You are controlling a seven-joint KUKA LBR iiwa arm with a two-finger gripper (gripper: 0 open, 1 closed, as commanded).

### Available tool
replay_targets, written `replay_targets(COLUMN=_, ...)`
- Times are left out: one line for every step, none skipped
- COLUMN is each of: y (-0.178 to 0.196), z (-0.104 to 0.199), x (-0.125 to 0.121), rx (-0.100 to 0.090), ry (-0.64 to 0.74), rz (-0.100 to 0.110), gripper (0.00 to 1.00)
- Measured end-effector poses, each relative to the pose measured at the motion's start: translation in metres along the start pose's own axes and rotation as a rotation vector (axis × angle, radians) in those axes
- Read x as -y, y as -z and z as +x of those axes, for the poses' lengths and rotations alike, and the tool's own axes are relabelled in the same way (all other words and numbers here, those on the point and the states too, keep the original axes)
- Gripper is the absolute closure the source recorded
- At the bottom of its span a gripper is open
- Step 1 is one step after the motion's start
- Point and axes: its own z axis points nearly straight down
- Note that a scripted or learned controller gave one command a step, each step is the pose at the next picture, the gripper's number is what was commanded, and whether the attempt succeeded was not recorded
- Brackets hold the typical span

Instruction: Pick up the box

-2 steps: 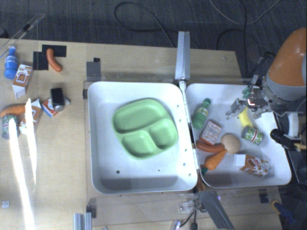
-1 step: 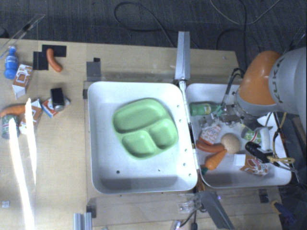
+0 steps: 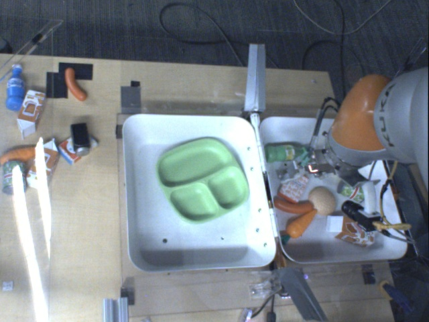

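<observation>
The small brown-and-white cardboard box (image 3: 355,233) is seen lying in the lower right corner of the right-hand shallow white bin (image 3: 320,245), close to that bin's lower and right rims. The end effector (image 3: 315,168) is seen over the upper middle of the same bin, well apart from the box, below the grey arm with its orange band (image 3: 362,121). Whether it is spread or pressed together cannot be told. Between the end effector and the box, a beige egg-shaped ball (image 3: 322,200) and a small green-and-white packet (image 3: 352,192) are found. To the left of these, a crumpled red-and-white packet (image 3: 293,188), a reddish sausage (image 3: 293,206) and an orange carrot (image 3: 299,224) are crowded together, and a green plastic bottle (image 3: 284,153) is laid near the bin's upper left corner. A strip of bare bin floor is left open along the lower rim, to the left of the box. The left-hand white bin (image 3: 201,247) is taken up by a light green three-compartment plastic tray (image 3: 201,178), with bare floor all around it. On the wooden surface (image 3: 94,233), at the far left of the frame, a blue bottle (image 3: 15,88) and a second sausage (image 3: 75,84) are scattered, well apart from both bins.
</observation>
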Motion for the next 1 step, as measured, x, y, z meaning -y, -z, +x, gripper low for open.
replay_targets(y=-0.0008, z=0.0063, x=-0.0004, rx=0.000, ry=-0.005, rz=0.003, gripper=0.00)
